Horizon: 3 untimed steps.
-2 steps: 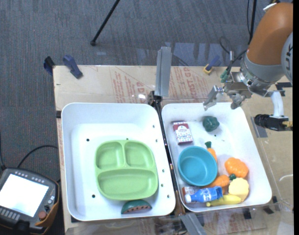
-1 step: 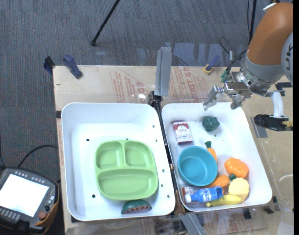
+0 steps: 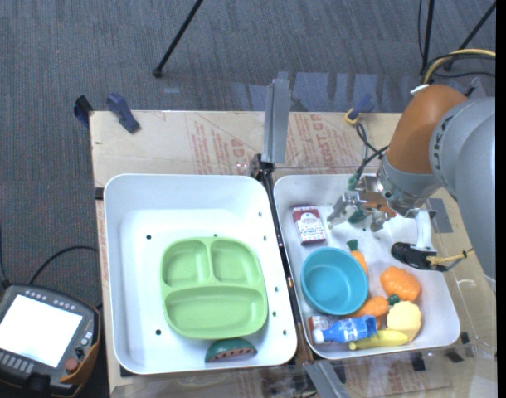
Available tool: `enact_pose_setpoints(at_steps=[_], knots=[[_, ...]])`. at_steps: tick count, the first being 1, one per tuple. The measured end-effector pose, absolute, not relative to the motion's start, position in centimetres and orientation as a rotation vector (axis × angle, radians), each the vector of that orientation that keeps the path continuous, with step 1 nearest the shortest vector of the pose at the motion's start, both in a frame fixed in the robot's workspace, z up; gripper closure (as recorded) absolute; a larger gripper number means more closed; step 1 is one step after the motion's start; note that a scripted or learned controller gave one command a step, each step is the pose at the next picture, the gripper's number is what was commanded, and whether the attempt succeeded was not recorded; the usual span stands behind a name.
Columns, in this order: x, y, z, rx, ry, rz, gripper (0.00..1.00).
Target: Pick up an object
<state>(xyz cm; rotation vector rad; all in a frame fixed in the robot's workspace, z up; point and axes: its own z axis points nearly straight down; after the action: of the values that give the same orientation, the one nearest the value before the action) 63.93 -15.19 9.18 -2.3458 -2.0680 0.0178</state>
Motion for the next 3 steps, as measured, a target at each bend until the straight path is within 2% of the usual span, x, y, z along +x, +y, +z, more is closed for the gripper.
enact_pose_setpoints(at_steps=[1, 2, 3], knots=[[64.4, -15.2, 11.0, -2.352, -2.076, 0.002, 1.0], [64.4, -15.2, 11.0, -2.352, -2.076, 0.003, 0.0], [64.3, -14.5, 8.6, -2.45, -1.958, 0.003, 0.0]])
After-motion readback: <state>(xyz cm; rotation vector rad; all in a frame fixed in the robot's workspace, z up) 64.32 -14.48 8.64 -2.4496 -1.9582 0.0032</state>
